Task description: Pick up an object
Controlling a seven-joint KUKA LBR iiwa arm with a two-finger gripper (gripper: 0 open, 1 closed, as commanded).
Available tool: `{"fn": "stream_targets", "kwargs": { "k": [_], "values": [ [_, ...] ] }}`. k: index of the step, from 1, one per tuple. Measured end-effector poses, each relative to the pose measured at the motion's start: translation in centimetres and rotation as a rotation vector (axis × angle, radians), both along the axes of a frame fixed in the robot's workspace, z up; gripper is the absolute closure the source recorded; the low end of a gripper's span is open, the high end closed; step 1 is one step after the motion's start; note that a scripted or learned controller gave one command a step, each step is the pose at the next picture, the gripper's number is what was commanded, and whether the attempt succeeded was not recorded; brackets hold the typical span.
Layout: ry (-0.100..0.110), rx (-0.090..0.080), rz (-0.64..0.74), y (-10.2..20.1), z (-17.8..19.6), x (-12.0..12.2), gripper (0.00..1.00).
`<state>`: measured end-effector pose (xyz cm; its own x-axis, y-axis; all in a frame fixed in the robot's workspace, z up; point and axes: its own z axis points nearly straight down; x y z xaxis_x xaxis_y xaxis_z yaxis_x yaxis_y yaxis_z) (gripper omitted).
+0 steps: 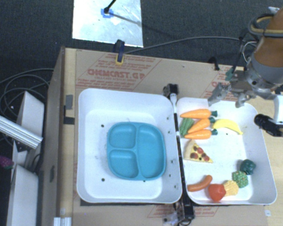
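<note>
A blue divided plate (136, 150) lies in the left bin (94, 111).

1. A tan cardboard sheet (134, 71) with red printing is lying flat, covering the bench.
2. Dark carpet (32, 20) is showing behind and left of the cardboard sheet.
3. A shiny metal plate (108, 16) is sitting on the carpet just behind the sheet.
4. Black cables (18, 84) are trailing left of the sheet.
5. A white frame (23, 174) is standing left of the sheet.
</note>
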<state>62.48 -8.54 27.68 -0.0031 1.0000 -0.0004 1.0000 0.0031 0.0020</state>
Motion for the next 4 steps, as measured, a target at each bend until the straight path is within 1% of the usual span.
{"fn": "stream_targets", "kwargs": {
  "k": [1, 2, 3, 4],
  "values": [
    [0.005, 0.001, -0.002, -1.8, -11.9, 1.0, 0.00],
    [0.022, 0.004, -0.002, -1.2, -18.0, 4.0, 0.00],
    [0.029, -0.001, -0.001, -1.5, -17.1, 3.9, 1.00],
    [0.021, -0.001, 0.000, -1.4, -17.0, 4.1, 0.00]
  ]
}}
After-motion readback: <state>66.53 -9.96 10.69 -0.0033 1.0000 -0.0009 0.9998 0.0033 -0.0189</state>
